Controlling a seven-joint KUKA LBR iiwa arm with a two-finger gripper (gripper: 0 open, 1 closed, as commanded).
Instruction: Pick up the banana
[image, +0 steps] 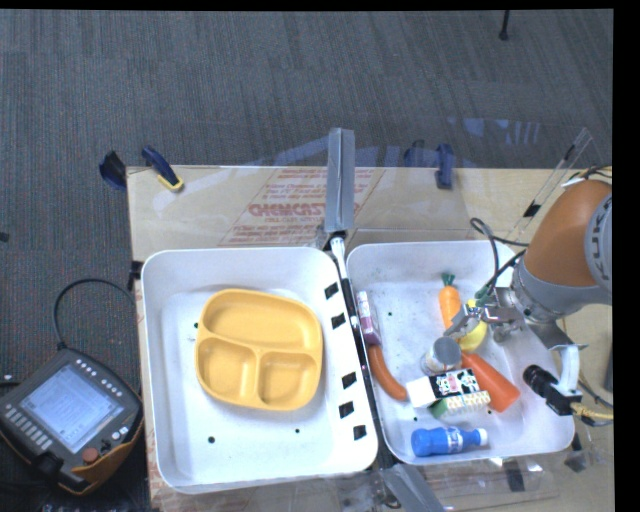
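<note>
The banana (474, 337) shows as a small yellow patch in the right bin (400, 270), mostly covered by the gripper. My gripper (470, 322) hangs low over it at the bin's right-middle, touching or just above it; which one I cannot tell. The grey arm with its orange band (565, 245) reaches in from the right. An orange carrot (449, 303) with a green top lies just left of the gripper.
Crowded around the banana are a grey round object (444, 353), an orange block (492, 382), a black-and-white carton (452, 386), a reddish sausage (385, 372), a purple tube (365, 316) and a blue bottle (448, 440). A yellow divided plate (260, 350) sits in the left bin (165, 290).
</note>
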